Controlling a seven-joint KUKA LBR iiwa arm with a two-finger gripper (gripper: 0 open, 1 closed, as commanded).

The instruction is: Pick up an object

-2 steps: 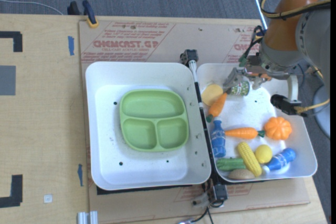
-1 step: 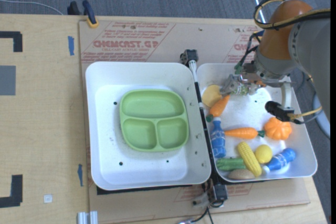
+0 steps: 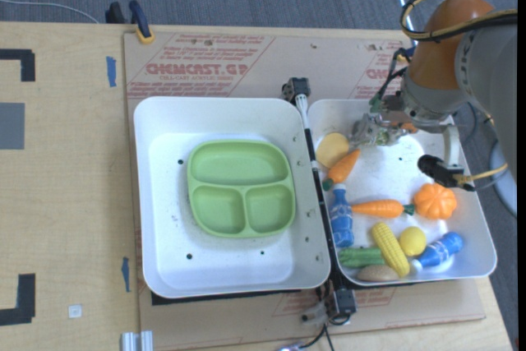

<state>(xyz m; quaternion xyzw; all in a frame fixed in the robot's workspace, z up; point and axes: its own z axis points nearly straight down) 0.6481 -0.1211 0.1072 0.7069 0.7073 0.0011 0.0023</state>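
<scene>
Gripper [image 3: 374,130]: over right bin's far side, just above small carrot; finger state can't tell
Small carrot [image 3: 343,166]: right bin, beside pale round toy [image 3: 332,149]
Right bin [image 3: 481,255]: long carrot [image 3: 377,209], pumpkin [image 3: 435,201], corn [image 3: 390,247], lemon [image 3: 412,241], two blue bottles
Left bin [image 3: 160,201]: green divided plate [image 3: 241,187]
</scene>
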